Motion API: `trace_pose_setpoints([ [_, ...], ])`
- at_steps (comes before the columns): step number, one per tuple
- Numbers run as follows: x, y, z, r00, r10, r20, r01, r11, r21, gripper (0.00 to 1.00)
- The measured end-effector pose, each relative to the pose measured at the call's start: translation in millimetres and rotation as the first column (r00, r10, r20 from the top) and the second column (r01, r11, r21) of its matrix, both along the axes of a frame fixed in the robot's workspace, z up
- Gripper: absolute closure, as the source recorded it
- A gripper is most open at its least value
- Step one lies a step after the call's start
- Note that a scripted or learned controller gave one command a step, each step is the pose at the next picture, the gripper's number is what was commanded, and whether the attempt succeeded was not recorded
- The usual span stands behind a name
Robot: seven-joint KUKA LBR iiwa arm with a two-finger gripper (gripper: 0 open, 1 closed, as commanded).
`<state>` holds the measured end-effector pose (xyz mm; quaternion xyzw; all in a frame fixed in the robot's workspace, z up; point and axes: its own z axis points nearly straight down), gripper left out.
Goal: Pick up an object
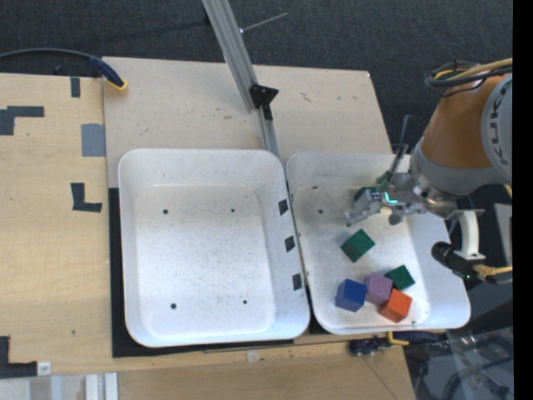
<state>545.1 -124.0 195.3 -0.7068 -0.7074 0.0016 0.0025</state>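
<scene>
In the right bin (321, 307) lie several small blocks. A green block (357, 245) sits alone near the middle. Toward the front, a blue block (351, 294), a purple block (379, 288), an orange block (397, 305) and a dark green block (400, 277) are clustered together. My gripper (375, 215) hovers over the right bin, just behind and above the green block. Its fingers stand apart, open, with nothing between them.
The left bin (133, 223) sits beside the right one, sharing a raised rim in the middle. A slanted metal rail (233, 44) runs from the top of the view down to the bins' back edge. The arm's grey and orange body (466, 132) overhangs the right bin's right side.
</scene>
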Motion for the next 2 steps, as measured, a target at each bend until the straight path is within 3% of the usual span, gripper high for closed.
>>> trace_pose_setpoints([
  [1,0.9,-0.2,2.0,1.000,0.001,0.004,-0.001,1.000,-0.001,0.00],
  [2,0.5,2.7,-62.5,1.000,0.000,-0.003,0.000,1.000,0.000,0.00],
])
